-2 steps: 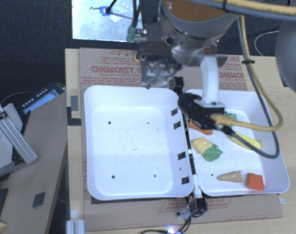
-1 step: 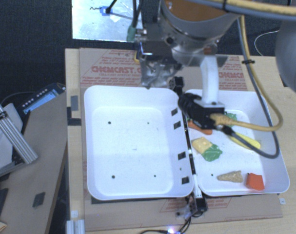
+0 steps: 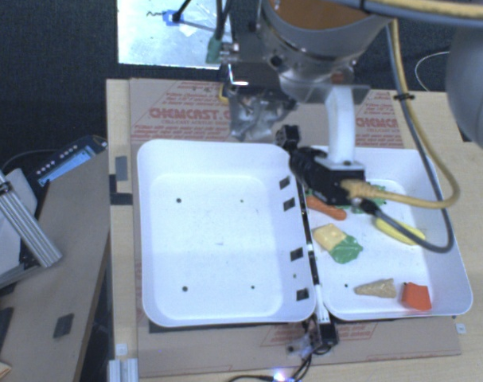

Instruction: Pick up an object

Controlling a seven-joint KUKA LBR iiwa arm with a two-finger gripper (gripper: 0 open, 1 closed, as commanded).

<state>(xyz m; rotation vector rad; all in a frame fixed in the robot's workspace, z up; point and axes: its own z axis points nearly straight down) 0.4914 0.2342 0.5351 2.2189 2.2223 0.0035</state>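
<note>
The bench [image 3: 185,108], covered in cardboard with red lettering, carries two shallow white bins side by side. The grey arm [image 3: 321,46] with its orange band leans in from the upper right and hangs over the far edge of the bins. Its gripper [image 3: 253,122] sits above the back rim of the left bin [image 3: 217,237], blurred and metallic, and I cannot tell whether it is apart or together; I see nothing in it. All the loose things lie in the right bin [image 3: 452,281]. A long yellow piece [image 3: 399,231] lies slantwise near the middle, and an orange stick [image 3: 329,210] lies close to the divider. Nearer the front are a tan wedge [image 3: 376,288] and, just beside it, an orange-red block [image 3: 416,295]. A pale yellow chunk [image 3: 327,235] touches a small green piece [image 3: 347,251].
</note>
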